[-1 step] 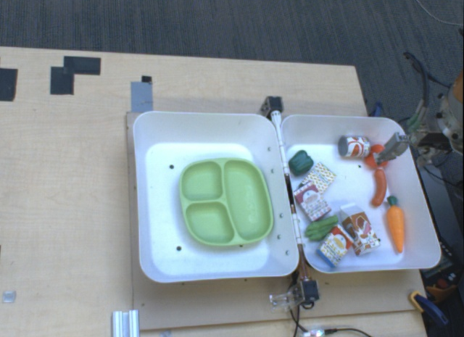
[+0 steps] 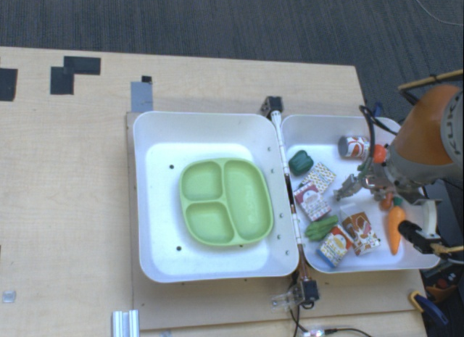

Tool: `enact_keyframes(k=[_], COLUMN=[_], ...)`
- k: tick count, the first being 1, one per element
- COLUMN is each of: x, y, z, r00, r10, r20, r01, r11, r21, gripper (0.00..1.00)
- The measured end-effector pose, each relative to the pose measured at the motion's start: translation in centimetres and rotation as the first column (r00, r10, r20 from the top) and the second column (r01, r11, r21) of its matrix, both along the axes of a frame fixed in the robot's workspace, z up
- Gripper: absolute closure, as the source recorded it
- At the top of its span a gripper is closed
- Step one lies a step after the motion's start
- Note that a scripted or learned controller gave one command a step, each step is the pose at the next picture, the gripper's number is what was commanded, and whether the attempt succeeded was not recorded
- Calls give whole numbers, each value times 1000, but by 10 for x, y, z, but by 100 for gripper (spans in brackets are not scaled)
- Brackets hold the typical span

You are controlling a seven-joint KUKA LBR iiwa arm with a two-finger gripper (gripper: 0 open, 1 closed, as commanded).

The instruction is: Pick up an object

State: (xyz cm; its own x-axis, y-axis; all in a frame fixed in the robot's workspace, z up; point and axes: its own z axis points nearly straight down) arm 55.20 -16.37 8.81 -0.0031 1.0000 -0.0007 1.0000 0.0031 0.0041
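Observation:
My gripper (image 2: 349,186) hangs low over the middle of the right bin (image 2: 330,130), reaching in from the right under the orange-banded wrist. Just left of it lie two red-and-white patterned packets (image 2: 319,178) (image 2: 310,202). Below it is a brown carton (image 2: 361,232), with a small box (image 2: 335,248) and a green pickle (image 2: 321,227) further left. A dark green pepper (image 2: 300,161) and a small can (image 2: 353,147) sit toward the back. A carrot (image 2: 395,230) lies at the right. Nothing shows in the gripper's hold.
The left bin (image 2: 156,183) holds a light green divided plate (image 2: 225,201). A central rim with a metal clamp (image 2: 272,105) separates the two bins. The arm's body covers the right bin's far right side.

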Motion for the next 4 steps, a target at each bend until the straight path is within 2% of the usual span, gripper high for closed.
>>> enact_keyframes(k=[1,2,3,4], x=[1,1,-56,-53], y=[0,0,33,33], z=[11,11,-1,11], r00=[1000,1000,1000,1000], r10=[0,1,-2,1], r20=[4,3,5,11], r01=[0,-1,2,0], r11=[1000,1000,1000,1000], r21=[0,0,-2,-2], gripper=[100,0,0,100])
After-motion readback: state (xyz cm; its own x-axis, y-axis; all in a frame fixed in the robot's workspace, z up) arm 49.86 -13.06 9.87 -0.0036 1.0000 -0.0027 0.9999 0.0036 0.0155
